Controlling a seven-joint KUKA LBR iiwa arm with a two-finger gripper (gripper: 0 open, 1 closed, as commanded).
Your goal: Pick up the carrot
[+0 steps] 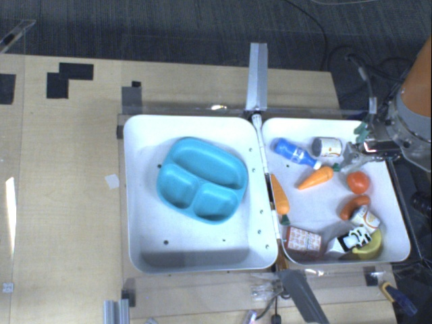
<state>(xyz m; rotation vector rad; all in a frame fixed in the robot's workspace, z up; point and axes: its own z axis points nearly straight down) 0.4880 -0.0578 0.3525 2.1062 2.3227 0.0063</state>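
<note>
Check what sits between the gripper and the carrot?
Nothing: bare white bin floor separates the gripper from the carrot in the camera view.

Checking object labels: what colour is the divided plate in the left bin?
Light blue all over; the divided plate shows clearly in the camera view, lying in the left bin.

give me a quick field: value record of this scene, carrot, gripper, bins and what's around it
carrot: right bin, lying at a slant, near the middle
second carrot: by the divider, right bin's left edge
gripper: over right bin, just right of the carrot, nothing between its fingers
left bin: holds blue divided plate
right bin: also blue bottle, can, tomato, banana
</note>
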